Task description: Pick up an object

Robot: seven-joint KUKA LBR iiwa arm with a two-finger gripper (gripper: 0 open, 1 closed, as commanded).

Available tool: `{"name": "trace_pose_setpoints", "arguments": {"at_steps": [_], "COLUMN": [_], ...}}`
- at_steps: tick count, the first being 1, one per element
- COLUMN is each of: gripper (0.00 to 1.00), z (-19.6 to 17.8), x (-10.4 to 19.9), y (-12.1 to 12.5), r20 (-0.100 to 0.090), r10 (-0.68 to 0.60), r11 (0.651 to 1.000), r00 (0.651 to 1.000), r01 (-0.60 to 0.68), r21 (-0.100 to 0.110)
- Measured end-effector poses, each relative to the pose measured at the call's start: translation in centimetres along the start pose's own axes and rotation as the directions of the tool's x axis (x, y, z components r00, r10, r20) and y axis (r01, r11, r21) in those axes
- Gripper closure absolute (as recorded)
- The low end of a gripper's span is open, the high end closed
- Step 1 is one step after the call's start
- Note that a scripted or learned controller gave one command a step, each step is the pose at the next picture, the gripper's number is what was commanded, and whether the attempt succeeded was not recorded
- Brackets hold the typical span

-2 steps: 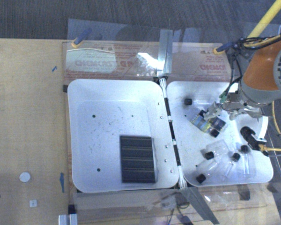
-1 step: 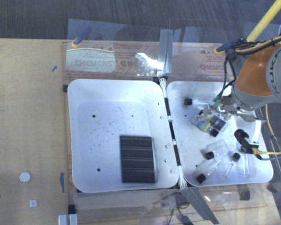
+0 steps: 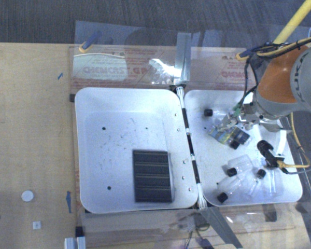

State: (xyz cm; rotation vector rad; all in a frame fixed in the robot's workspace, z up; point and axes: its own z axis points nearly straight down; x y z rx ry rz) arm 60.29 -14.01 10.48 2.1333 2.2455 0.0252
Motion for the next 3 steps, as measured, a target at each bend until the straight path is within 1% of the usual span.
{"name": "trace_pose_setpoints", "arguments": {"at_steps": [1, 2, 3], "gripper": [0.0, 1.0, 1.0], "z": [1.9, 1.0, -11.2], "x": [-3.3, -3.3, 4.0], "y": [-0.3, -0.1, 0.6], "r20": [-0.016, -0.016, -0.019], "r10": [-0.017, -0.018, 0.033], "r11": [0.999, 0.999, 0.998], "r00": [1.0, 1.0, 0.999], "r01": [0.018, 0.018, -0.032], "r21": [0.034, 0.032, 0.046]}}
